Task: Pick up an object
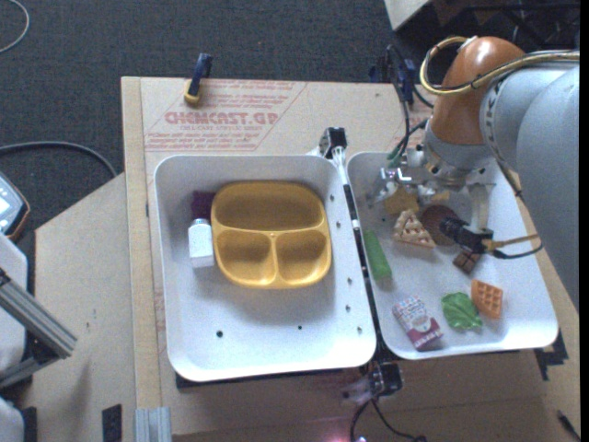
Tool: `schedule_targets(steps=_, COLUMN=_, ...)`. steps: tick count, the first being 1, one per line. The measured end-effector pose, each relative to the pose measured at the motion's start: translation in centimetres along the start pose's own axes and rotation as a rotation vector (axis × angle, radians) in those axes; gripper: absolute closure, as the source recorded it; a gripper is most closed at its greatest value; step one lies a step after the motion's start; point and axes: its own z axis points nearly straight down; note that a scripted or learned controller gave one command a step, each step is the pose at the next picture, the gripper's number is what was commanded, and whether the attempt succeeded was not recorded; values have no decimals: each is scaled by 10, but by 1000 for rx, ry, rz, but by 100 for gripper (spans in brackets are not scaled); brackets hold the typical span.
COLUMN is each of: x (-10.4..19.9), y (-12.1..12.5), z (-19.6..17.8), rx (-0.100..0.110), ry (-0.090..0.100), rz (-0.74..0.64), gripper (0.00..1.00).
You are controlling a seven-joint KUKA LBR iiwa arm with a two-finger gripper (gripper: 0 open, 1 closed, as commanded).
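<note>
Pincer (402,184) sits low at the far end of the right bin (534,325), tucked under the orange wrist, and whether it is spread or pinching I cannot tell from this angle. No object is visibly in its hold. Candidates lie just near of it: a waffle wedge (413,230), a dark brown piece (448,226) beside that, a green stick (376,255) along the left wall, then a red packet (417,322), a green leaf (460,310) and an orange waffle square (487,297) at the near end. The left bin (175,339) holds a yellow 3-part plate (271,233) and a small white bottle (201,243). My call: the wedge is closest, so center over it, clear of the brown piece, and descend straight.
</note>
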Motion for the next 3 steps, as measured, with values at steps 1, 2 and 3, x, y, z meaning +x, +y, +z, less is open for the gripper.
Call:
schedule_targets(steps=1, x=-1, y=2, z=-16, rx=-9, ry=-2, rz=0, gripper=100)
schedule_targets(steps=2, x=-10, y=4, z=-66, rx=-16, ry=-3, rz=1, gripper=100)
schedule_targets(steps=3, x=-7, y=12, z=-128, rx=-18, ry=-3, rz=-2, gripper=100)
